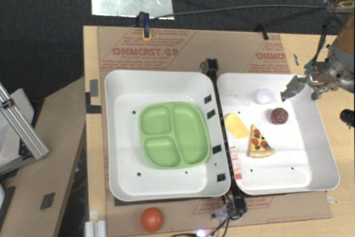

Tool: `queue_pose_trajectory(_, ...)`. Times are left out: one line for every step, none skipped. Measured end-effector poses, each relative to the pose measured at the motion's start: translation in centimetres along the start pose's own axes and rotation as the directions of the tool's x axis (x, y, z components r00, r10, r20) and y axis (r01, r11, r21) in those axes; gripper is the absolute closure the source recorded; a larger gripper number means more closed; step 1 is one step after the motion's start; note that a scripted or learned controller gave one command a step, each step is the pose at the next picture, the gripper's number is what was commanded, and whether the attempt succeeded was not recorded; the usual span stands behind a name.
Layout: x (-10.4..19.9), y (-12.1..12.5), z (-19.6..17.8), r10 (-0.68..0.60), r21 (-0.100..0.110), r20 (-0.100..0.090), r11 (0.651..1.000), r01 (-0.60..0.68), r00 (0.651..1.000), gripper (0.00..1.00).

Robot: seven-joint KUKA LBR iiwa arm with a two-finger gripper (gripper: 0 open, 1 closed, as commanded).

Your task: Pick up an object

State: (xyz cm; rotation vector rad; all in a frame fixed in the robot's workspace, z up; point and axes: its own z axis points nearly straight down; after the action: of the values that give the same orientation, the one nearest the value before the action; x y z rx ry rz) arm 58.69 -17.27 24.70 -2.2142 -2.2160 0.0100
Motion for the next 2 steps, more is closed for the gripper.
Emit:
queue_pose_trajectory(0.1,0.2,-0.8,-0.003,-0.012,0.002,1.000,0.003,1.000,0.00)
queue_pose_trajectory(-0.9,0.7,4.6,-0.001,-0.012,0.003,1.000,0.001,1.000,0.00)
